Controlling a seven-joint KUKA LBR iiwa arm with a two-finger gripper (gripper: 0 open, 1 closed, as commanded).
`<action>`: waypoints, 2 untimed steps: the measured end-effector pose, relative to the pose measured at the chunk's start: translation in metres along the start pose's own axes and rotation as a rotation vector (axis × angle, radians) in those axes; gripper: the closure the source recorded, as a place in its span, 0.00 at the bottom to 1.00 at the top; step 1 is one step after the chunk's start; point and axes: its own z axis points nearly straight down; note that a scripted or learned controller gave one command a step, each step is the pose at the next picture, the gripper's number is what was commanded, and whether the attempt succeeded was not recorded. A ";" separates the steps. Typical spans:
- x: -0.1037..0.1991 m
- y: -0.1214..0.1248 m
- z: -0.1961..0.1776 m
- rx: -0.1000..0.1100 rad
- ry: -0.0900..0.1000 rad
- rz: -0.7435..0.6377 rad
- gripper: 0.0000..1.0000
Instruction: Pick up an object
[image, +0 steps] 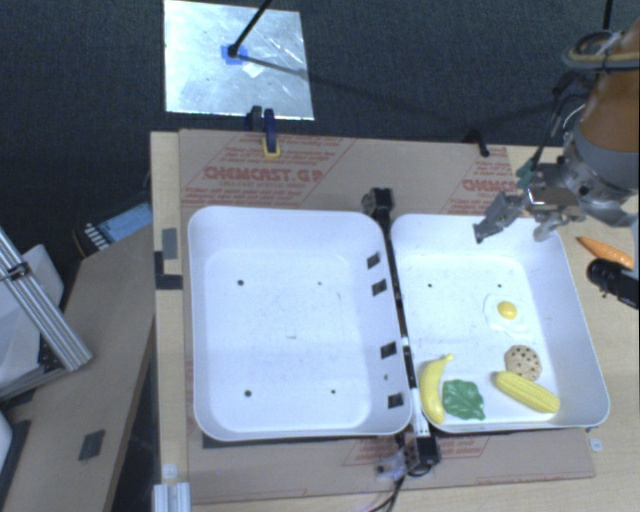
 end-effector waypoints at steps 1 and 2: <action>0.069 -0.010 -0.149 -0.006 0.002 -0.003 0.00; 0.114 -0.074 -0.209 0.006 0.004 -0.001 0.00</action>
